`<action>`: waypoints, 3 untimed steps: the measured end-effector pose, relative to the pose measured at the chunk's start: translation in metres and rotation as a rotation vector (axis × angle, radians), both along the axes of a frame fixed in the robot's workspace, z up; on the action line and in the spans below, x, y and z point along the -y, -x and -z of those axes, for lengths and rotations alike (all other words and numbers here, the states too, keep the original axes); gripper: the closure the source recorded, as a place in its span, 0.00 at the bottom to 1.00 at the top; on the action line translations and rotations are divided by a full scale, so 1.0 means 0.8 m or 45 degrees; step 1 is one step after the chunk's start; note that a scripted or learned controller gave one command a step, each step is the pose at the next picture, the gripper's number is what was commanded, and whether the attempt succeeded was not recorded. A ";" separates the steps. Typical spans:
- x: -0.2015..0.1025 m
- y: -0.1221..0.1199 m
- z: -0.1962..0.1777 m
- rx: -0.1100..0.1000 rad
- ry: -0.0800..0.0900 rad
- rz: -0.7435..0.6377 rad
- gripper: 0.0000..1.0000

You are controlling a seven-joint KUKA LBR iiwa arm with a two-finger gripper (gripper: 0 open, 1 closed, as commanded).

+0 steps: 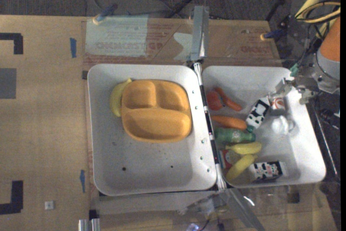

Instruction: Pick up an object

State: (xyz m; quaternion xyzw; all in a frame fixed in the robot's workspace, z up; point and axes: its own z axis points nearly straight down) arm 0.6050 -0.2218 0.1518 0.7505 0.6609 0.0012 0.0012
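Gripper (290,89) at right bin's (311,167) far-right edge, claw state unreadable | target: cow-print carton (258,113), mid-bin beside carrot (229,122) | likely light, stiff, smooth-sided | grasp flat long sides.

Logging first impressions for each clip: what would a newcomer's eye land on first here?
The orange divided tray dominates the left bin, with a yellow banana peeking from under its left edge. Next comes the toy food heaped on the right bin's left side, carrots included, with the pincer above its far right.
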 end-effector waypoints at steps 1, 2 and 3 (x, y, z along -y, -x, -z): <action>-0.013 0.003 0.014 0.021 0.013 0.001 0.00; -0.060 0.025 0.053 0.037 0.010 0.111 0.00; -0.026 -0.049 0.058 0.033 -0.006 -0.028 0.00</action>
